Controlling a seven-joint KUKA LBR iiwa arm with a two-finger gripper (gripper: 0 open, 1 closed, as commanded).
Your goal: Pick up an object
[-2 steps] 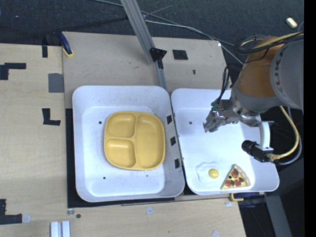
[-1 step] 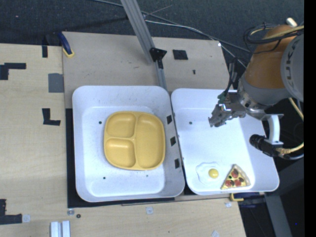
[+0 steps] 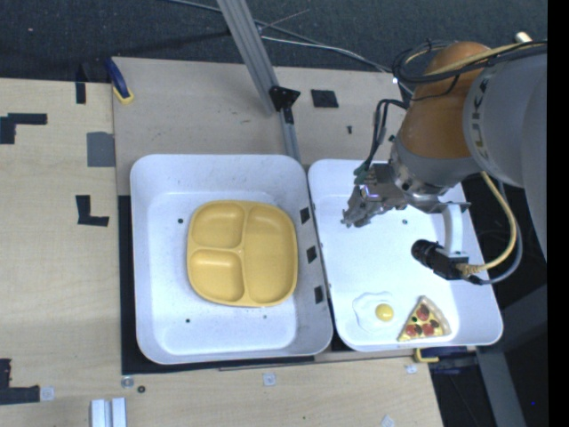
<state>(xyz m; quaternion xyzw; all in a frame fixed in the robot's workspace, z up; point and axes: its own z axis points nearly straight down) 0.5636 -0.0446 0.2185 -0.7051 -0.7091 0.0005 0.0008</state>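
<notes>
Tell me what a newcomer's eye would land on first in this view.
First the yellow tray, a divided dish lying in the middle of the left bin. Next the grey arm with its orange band, reaching in from the right, its gripper over the upper part of the right bin. Last, two toy foods at that bin's near edge: a fried egg and, beside it, a pizza slice.

No legible markings

No text, label, brand, number or sign can be read on any surface. Dark lettering runs along the grey arm casing (image 3: 474,114) at the upper right, but it is too blurred and foreshortened to make out.
</notes>
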